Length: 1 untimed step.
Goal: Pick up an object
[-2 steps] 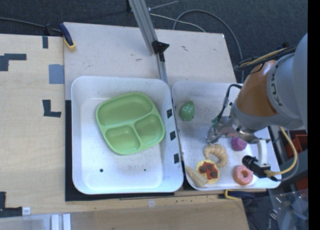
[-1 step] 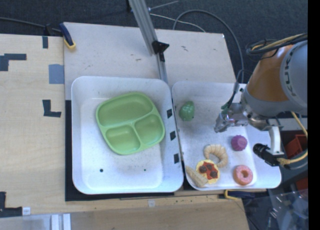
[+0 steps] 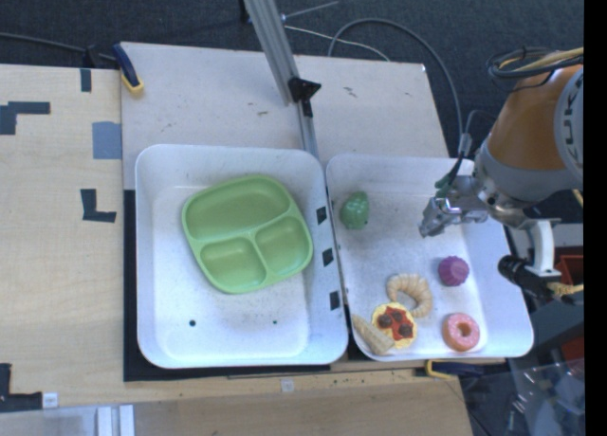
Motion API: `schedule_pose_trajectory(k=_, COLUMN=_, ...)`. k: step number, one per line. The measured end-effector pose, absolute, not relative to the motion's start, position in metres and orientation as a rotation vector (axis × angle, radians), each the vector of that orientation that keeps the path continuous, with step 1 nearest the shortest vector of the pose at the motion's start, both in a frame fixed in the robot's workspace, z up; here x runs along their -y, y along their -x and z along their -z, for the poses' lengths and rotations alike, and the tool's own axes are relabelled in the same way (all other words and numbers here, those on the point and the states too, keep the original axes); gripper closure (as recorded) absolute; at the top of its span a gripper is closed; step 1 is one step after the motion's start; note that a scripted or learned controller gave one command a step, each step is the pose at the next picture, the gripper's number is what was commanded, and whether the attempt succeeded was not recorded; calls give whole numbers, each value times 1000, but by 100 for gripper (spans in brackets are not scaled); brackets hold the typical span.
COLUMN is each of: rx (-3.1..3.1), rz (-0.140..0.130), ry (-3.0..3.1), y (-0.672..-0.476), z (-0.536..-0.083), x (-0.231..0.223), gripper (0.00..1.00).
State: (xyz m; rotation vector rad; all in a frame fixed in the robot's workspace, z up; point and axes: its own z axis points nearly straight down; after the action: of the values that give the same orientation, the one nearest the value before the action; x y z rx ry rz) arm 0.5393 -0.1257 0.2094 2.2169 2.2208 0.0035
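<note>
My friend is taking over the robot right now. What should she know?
Gripper: over the right bin, above its bare middle, holding nothing that shows; whether its fingers are open is unclear.
Right bin toys: green ball at the left, purple ball just below the gripper, croissant, pizza slice and pink donut along the front.
Left bin: a green tray.
Done: nothing picked up yet.
Left: grab one toy and lift it; the purple ball looks closest.
</note>
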Motion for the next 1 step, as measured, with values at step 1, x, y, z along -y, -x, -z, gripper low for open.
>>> schedule_pose_trajectory(k=1, rx=-2230, rz=0, ry=-2216, y=-542, z=-202, x=73, gripper=100)
